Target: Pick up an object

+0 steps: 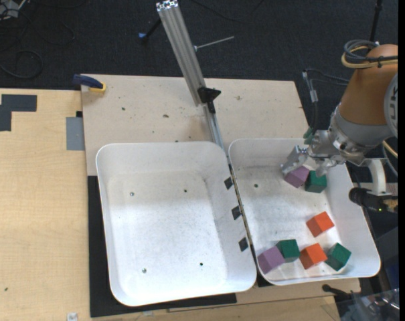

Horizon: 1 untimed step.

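The tool [308, 160] is low in the far part of the right bin [269, 159], reaching in from the right; whether it is spread or pressed together cannot be told. Directly at its tip lie a purple block [297, 176] and a dark green block [316, 182], touching each other, the purple one on the left. Whether either is caught by the tool is unclear. Nearer the front of the same bin, an orange block [319, 223] lies alone, and along the front wall sit a purple block [270, 258], a green block [288, 249], an orange block [313, 255] and another green block [337, 255], crowded close together. The left bin [122, 159] adjoins it on the wooden surface [148, 109]. A slanted aluminium rail [182, 52] rises behind the bins.
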Available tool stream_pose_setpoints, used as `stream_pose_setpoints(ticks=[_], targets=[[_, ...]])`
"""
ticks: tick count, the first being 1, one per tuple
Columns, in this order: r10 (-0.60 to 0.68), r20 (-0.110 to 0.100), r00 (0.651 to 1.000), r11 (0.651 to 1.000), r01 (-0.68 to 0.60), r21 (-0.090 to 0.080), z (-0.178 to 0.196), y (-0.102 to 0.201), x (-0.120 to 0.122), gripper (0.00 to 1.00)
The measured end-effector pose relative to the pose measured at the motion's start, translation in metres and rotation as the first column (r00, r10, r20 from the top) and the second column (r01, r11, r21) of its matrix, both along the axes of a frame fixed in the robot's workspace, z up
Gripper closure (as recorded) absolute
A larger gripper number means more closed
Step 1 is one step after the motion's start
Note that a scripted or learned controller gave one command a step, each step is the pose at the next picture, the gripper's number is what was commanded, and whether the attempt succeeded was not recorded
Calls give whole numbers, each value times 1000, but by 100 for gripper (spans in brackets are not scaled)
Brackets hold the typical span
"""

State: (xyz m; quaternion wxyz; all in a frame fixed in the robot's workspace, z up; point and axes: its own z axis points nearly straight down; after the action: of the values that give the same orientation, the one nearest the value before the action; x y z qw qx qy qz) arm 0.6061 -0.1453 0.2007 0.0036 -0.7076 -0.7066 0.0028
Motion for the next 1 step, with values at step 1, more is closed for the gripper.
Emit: stream_pose_setpoints(ticks=[1], targets=[[3,0,1000,1000,-3,1,-56,10,1,0]])
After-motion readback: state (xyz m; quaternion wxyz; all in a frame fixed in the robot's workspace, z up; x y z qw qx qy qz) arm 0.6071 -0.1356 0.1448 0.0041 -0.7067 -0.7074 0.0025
